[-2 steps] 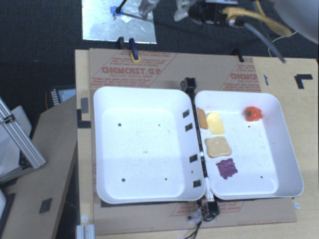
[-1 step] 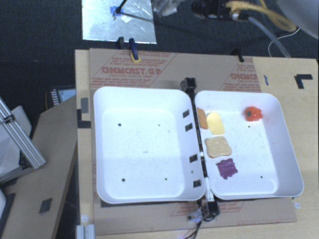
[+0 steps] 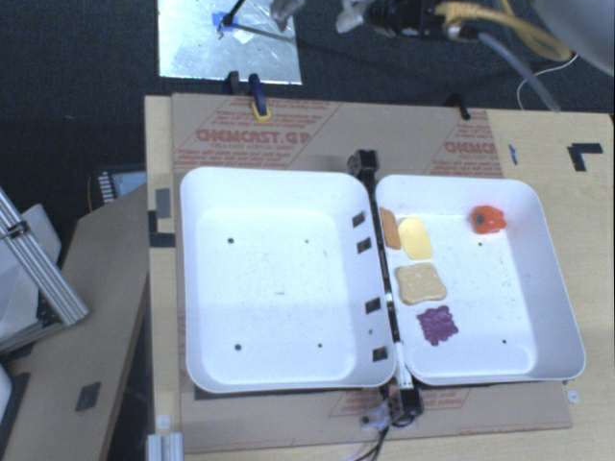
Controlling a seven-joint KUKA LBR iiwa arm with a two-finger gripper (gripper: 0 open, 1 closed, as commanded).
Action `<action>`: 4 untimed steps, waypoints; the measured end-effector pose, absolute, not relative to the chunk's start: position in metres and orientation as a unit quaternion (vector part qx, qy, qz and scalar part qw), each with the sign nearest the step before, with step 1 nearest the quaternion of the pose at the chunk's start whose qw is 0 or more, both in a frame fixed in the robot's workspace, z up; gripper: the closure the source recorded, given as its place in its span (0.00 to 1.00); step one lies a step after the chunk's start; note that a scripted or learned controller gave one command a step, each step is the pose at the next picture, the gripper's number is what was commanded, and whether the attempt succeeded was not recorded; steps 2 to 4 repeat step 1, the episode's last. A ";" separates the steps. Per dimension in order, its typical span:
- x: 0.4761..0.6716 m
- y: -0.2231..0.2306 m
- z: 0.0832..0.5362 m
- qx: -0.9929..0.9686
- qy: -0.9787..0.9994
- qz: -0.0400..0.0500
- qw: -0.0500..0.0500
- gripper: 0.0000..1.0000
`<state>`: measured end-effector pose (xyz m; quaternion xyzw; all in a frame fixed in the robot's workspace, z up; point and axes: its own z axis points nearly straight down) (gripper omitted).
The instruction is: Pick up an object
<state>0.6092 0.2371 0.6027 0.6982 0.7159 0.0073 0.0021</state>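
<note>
orange-red object (image 3: 488,219), small, rounded, right bin (image 3: 553,257)

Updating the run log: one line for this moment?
gripper: above bins, holding nothing | right bin: toast, grapes, tomato | pick: not done

- The table (image 3: 317,128) is topped by a tan board printed with red lettering (partly hidden under the bins).
- Two shallow white bins sit directly on it, side by side and touching along a clipped seam: the left bin (image 3: 197,257) and the right bin (image 3: 553,296).
- A blue-and-yellow clamp (image 3: 258,99) grips the board's far edge.
</note>
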 end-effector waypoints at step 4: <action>0.609 0.238 0.614 0.697 0.717 0.009 0.003 1.00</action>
